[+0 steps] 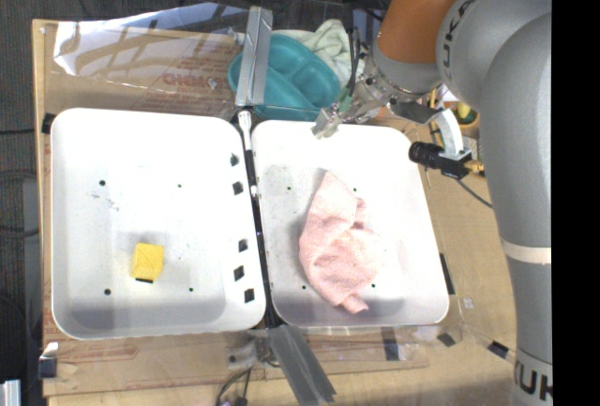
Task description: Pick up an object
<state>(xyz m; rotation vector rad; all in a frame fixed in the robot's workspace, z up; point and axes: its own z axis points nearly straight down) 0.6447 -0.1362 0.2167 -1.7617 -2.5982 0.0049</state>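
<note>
A crumpled pink cloth (337,249) lies in the middle of the right bin (412,217). A small yellow block (148,262) sits in the left bin (84,160), towards its front. My gripper (328,123) hangs over the far edge of the right bin, well behind the pink cloth and apart from it. I see nothing held in it.
Behind the bins, a teal dish (281,81) with a pale cloth (328,40) rests on the bench close to the gripper. A metal divider (251,207) runs between the two bins. The grey arm (497,113) fills the right side.
</note>
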